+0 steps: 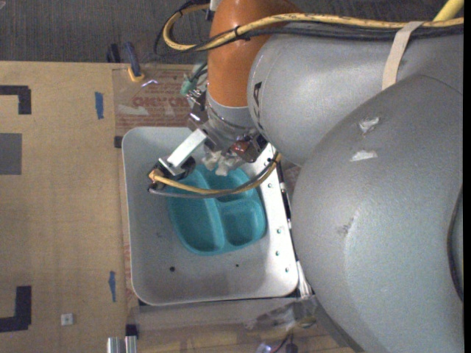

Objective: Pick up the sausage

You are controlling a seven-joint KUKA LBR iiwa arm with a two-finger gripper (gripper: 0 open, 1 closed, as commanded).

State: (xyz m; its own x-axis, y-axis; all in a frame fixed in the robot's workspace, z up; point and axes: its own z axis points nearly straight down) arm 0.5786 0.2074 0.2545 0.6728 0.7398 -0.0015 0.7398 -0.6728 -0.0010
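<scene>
The claw (218, 164) hangs low over the top edge of the teal divided tray (217, 223), and I can't tell how it's set. Sausage? I can't pick it out, so no grab yet by my reckoning. Beyond the tray, the white bin (147, 219), then cardboard bench (59, 197).

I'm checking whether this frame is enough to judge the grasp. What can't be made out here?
- Gripper: its fingertips are hidden under the wrist, in the camera view.
- Sausage: I can't find it; the arm covers much of the bench.
- Teal divided tray: its top edge is hidden by the wrist and yellow cable.
- White bin: its right side is hidden behind the arm.
</scene>
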